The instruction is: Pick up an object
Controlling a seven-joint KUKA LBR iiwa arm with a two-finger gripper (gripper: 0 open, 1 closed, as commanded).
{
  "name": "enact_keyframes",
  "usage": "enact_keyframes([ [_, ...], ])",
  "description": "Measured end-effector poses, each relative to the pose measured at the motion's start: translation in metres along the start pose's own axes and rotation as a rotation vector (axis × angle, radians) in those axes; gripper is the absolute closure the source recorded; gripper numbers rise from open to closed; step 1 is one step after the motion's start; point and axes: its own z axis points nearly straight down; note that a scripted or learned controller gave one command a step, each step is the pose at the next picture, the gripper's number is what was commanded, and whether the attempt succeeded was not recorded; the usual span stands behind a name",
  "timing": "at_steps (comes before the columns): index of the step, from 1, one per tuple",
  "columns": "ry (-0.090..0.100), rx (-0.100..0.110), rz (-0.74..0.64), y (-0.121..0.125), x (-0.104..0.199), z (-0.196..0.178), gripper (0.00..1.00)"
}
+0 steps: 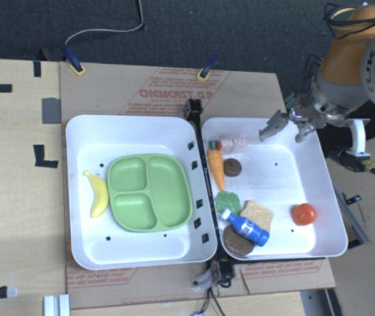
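My gripper (287,131) hangs over the far edge of the right bin (309,153), its two fingers spread open with nothing between them. Below it in that bin lie a red tomato (304,213) at the right, an orange carrot (217,165) along the left wall, a brown round piece (232,168) beside the carrot, a clear wrapped item (234,144) at the far left, a green leafy piece (227,202), a tan cracker (256,213), a blue bottle (246,228) and a dark cookie (237,243).
The left bin (82,232) holds a green divided plate (151,191) and a yellow banana (97,194) to its left. A black divider (200,176) runs between the bins. The middle and right floor of the right bin is bare.
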Motion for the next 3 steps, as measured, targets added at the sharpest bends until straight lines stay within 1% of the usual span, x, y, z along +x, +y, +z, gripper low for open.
enact_keyframes([
  [1,0.001,0.002,0.000,0.000,0.032,0.071,0.00],
  [2,-0.008,-0.004,0.004,-0.019,0.053,0.133,0.00],
  [3,-0.006,-0.004,0.003,0.027,0.055,0.137,0.00],
])
